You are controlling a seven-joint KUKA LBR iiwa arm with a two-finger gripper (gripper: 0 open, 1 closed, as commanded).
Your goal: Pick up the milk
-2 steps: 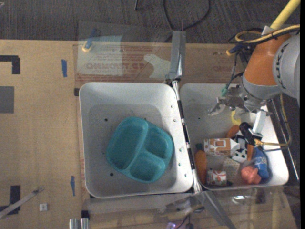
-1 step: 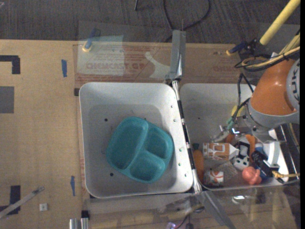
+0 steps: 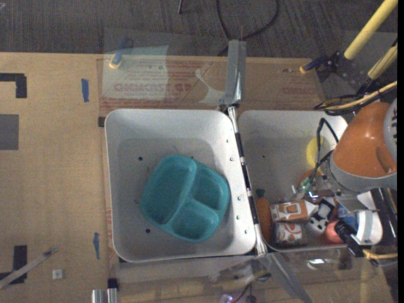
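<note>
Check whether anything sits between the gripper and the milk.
Nothing visible does. The gripper hangs right beside the two cartons at the front of the right bin; I cannot tell which is the milk. The carrot lies on their other side.

Teal divided tray (image 3: 185,197), lying in left bin (image 3: 126,144)

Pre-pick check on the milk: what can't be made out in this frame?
- upper carton and lower carton, camera view: print too small and blurred to tell which is the milk.
- yellow object, camera view: mostly covered by the arm; identity unclear.
- right bin, camera view: right side hidden under the arm.
</note>
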